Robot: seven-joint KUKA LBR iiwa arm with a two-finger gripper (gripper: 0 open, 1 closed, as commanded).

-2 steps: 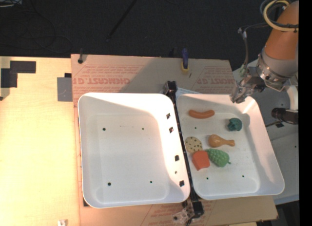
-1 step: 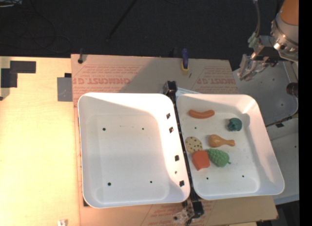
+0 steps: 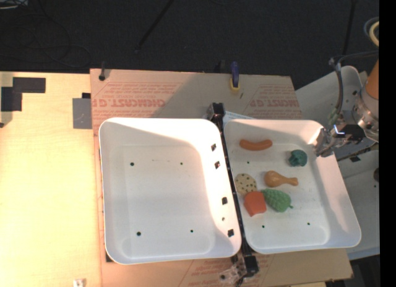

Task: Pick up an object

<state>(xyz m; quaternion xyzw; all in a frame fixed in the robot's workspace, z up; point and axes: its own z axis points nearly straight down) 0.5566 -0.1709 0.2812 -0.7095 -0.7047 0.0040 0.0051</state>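
- The gripper hung over the right bin's far right rim; whether its jaws were apart, I couldn't tell.
- A sausage, teal lump, drumstick and cookie lay in that bin.

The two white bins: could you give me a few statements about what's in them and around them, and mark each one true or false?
1. All the toy foods lie in the right bin. True.
2. The hot dog lies in the left bin. False: it lies at the far side of the right bin.
3. The red piece touches the green bumpy piece. True.
4. The gripper is over the left bin. False: it is at the right bin's far right rim.
5. The drumstick stands upright. False: it lies flat.
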